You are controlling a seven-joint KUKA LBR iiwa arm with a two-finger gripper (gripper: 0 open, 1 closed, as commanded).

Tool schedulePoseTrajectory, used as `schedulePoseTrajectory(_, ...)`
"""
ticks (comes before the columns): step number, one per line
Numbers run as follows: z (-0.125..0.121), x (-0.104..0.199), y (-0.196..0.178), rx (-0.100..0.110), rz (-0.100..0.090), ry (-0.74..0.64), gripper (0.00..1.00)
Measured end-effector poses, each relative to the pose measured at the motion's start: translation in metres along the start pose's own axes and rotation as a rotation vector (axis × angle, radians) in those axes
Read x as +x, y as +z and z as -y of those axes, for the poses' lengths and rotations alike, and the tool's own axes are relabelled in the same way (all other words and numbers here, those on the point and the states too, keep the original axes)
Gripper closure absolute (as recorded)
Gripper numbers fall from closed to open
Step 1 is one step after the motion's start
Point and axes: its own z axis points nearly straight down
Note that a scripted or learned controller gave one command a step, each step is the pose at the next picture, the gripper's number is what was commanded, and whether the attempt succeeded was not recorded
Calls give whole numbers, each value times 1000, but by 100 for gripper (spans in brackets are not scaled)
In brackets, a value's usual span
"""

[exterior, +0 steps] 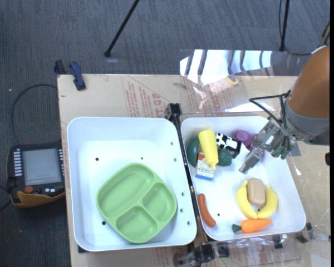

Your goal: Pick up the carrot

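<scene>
The carrot (pixel 256 225), orange with a green top, lies on its side at the front of the right bin (pixel 286 174), just below a banana (pixel 245 202). My gripper (pixel 251 158) hangs over the middle of the right bin, well behind the carrot and above the banana. It is open, with nothing between its fingers.
A tan block (pixel 256 192) rests on the banana. A sausage (pixel 206 210) lies at the bin's front left. Further back are a yellow bottle (pixel 208 147), a small carton (pixel 205 169), a dark green piece (pixel 192 148), a black-and-white toy (pixel 228 143) and a purple item (pixel 244 136). The left bin (pixel 86 135) holds a green divided plate (pixel 136 202).
</scene>
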Motion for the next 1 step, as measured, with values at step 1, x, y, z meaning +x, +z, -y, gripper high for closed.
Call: schedulePoseTrajectory(1,46,49,127,7,-18,9,0)
